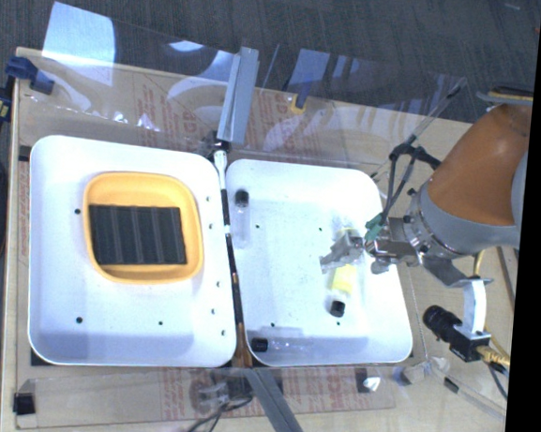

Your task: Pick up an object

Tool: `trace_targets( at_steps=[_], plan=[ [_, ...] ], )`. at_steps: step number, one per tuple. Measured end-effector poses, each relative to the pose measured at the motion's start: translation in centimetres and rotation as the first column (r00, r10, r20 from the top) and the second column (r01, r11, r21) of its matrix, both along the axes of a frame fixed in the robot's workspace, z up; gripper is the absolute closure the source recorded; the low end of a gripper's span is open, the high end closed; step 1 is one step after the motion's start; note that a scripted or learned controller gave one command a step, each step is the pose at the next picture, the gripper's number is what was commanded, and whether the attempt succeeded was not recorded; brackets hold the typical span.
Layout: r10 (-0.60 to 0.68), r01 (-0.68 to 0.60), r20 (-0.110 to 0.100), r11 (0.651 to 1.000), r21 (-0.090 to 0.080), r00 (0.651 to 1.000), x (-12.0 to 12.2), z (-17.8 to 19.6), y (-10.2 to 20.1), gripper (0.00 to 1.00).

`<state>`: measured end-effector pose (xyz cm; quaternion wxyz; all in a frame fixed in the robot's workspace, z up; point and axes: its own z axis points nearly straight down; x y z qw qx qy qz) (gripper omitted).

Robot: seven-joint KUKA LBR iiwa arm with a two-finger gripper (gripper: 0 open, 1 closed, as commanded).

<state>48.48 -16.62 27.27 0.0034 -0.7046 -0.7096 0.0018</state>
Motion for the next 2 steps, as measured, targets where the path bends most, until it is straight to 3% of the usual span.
trace_targets(
  at_steps=[1,2],
  plan=[
    [0.125,-0.125,0.002,0.992,0.0,0.992,1.9,-0.1,5.6,0.0],
    [0.199,-0.199,0.0,0.98,-0.001,0.98,9.0,-13.2,5.5,0.0]
  ],
)
